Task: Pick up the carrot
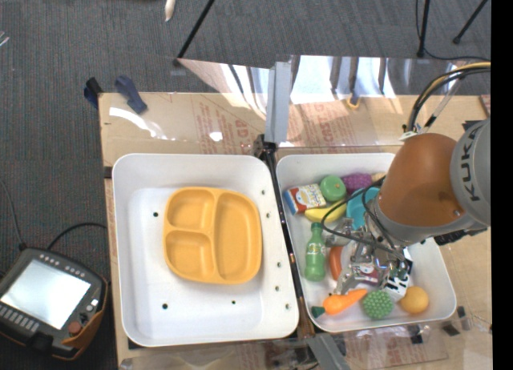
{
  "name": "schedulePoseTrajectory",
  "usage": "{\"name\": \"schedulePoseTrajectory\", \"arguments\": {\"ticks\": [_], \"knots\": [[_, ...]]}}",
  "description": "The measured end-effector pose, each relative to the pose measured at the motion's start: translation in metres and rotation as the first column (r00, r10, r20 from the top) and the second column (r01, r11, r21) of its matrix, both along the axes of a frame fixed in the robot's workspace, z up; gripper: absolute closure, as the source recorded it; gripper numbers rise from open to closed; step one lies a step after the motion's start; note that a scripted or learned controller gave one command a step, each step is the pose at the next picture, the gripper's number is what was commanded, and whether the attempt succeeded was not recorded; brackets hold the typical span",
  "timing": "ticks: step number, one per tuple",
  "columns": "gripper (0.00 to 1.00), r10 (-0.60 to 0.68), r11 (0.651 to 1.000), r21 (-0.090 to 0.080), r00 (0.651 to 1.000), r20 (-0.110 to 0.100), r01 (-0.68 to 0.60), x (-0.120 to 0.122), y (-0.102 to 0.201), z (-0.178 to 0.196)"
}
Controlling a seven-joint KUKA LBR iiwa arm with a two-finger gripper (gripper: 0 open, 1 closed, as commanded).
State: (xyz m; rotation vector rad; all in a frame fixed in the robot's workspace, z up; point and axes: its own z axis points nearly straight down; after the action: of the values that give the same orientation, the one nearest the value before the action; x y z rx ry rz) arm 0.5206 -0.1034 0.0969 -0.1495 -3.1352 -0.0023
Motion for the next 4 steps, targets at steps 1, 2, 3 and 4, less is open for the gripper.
{"name": "schedulePoseTrajectory", "arguments": {"ticks": [1, 2, 3, 4], "knots": [[0.0, -0.047, 0.999, -0.01, 0.998, 0.04, 0.047, -0.035, 0.012, -0.002], [1.0, -0.039, 0.999, -0.005, 0.999, 0.023, 0.039, -0.038, 0.015, 0.005], [1.0, 0.15, 0.989, -0.001, 0.989, 0.007, -0.15, -0.036, 0.076, 0.092], [0.0, 0.151, 0.989, 0.0, 0.989, 0.002, -0.151, -0.037, 0.076, 0.09]]}}
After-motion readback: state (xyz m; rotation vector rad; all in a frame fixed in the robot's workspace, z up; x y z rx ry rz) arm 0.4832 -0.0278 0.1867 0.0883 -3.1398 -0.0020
